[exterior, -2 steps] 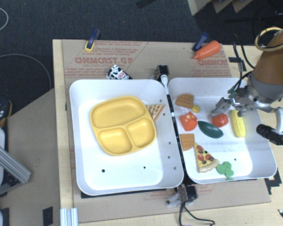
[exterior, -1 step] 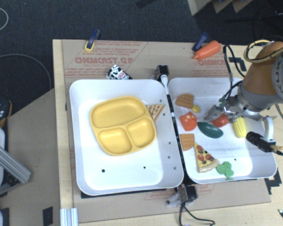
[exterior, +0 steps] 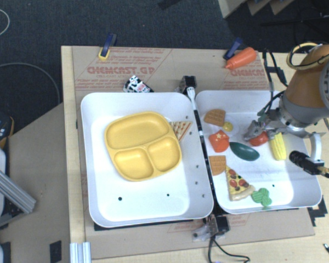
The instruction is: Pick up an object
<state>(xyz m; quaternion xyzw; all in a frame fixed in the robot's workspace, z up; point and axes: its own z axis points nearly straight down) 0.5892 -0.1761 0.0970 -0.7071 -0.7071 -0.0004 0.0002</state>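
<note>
1. The bench board [exterior: 153, 64] carries red printed lettering; "CHEMCAST GP" can be read up and to the left of the gripper, and a second, partly hidden print sits just above it.
2. The left bin [exterior: 98, 201], well to the gripper's left, holds a yellow divided plate [exterior: 142, 145] and a waffle-patterned toy piece [exterior: 181, 129] touching the plate's right edge.
3. The right bin [exterior: 296, 193] lies under the gripper.
4. The gripper [exterior: 256, 132] is down in that bin's upper right part; its fingers look closed around a small red object [exterior: 259, 140], though the dark metal blurs there and I cannot be sure of the hold.
5. The arm's orange band [exterior: 306, 86] rises up and right of the gripper.
6. A pizza slice [exterior: 237, 184] lies below and slightly left of it.
7. A dark green oval [exterior: 244, 150] is just below-left.
8. A corn cob [exterior: 277, 146] is just right.
9. A red tomato-like piece [exterior: 220, 141] is left.
10. A brown cracker [exterior: 215, 117] is upper left; another cracker [exterior: 217, 164] is lower left.
11. A green broccoli piece [exterior: 261, 196] lies well below.
12. A carrot [exterior: 240, 58] rests on the board, above the gripper.
</note>
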